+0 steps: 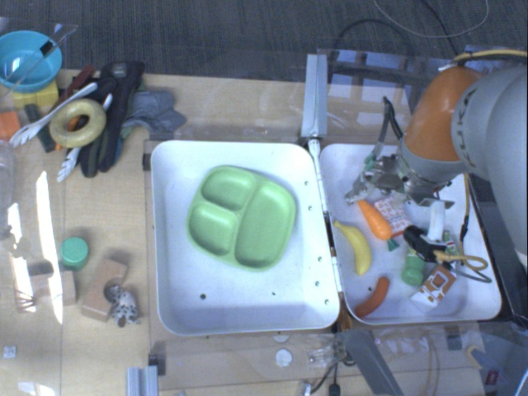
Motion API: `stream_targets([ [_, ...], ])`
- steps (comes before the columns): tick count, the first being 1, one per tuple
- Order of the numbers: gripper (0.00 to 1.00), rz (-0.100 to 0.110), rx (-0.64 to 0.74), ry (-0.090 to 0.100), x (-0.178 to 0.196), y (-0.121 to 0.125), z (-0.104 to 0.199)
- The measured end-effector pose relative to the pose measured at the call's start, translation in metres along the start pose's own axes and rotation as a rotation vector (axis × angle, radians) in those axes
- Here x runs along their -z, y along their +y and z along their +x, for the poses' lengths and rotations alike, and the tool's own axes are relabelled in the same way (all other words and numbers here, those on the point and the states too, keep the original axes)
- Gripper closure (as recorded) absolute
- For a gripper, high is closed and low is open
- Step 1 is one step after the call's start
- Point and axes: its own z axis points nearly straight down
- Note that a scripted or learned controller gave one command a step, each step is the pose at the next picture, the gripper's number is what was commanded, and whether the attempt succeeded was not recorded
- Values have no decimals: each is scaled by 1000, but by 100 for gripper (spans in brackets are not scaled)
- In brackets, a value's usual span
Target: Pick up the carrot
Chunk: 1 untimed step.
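Worktop [99,221], far left: clutter of cups, utensils, small blocks, well apart from the work. Left bin [165,246]: green divided plate [243,217] lying centred. Right bin [487,304]: banana [356,247], sausage [371,295], then the carrot [375,219] lying flat, slanted, just right of the banana, among crowded small items. Tool [375,180] hangs near the carrot's upper end, seemingly lined up for descent; nothing seen between its tips. Spread or pressed together: cannot tell. Grey arm [487,130] reaches in from right.
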Motion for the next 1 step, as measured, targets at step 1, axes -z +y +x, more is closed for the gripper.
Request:
stream_targets([
  [1,0,-5,-45,2,-17,-2,-26],
])
